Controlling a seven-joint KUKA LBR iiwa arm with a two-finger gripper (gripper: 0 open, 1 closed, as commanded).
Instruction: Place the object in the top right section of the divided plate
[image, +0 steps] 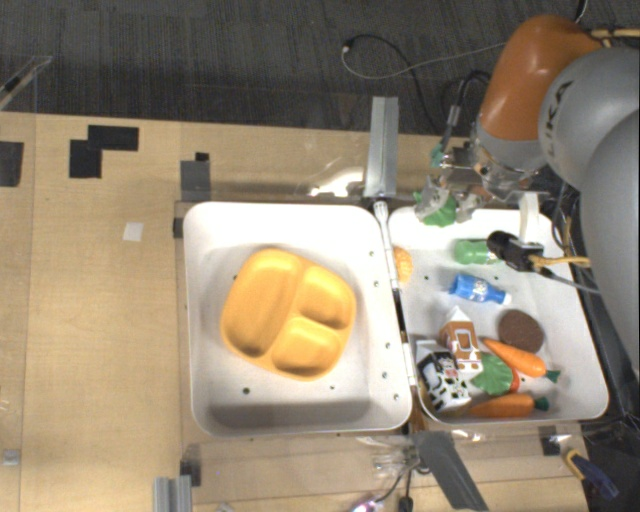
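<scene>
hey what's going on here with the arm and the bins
A grey KUKA arm with an orange band reaches in over the far edge of the right bin, its gripper right at a small green object. Whether it really grips that object is hard to tell. The yellow divided plate sits alone in the left bin, nothing on it yet. The right bin also holds a green bottle, a blue bottle, a brown disc, two toy carrots and other toys.

Robotics lab: bench (90, 330) with twin white bins (200, 330), cabling (400, 55).
</scene>
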